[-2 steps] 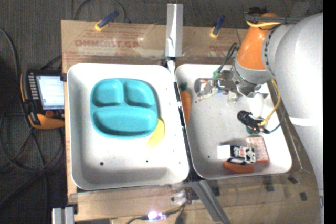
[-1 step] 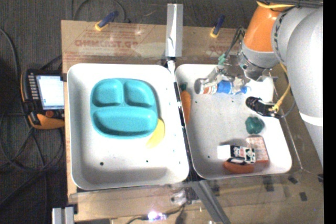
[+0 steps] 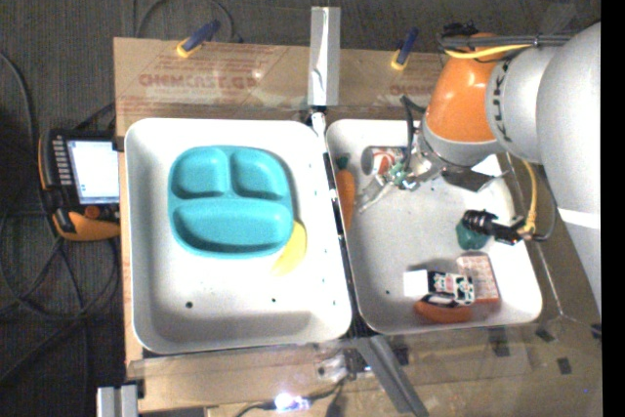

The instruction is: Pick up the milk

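Saw two white bins side by side on the brown surface. Found the milk, a small white carton, lying in the right bin close to its near wall. Spotted a reddish box touching the milk on one side, and an orange thing just below both. Saw the pincer up by the far left corner of that same bin, well apart from the milk. Could not tell if wide or narrow. Noticed an orange stick-like thing by that bin's left wall. Found a blue-green plate in the left bin, with a yellow thing touching its edge.
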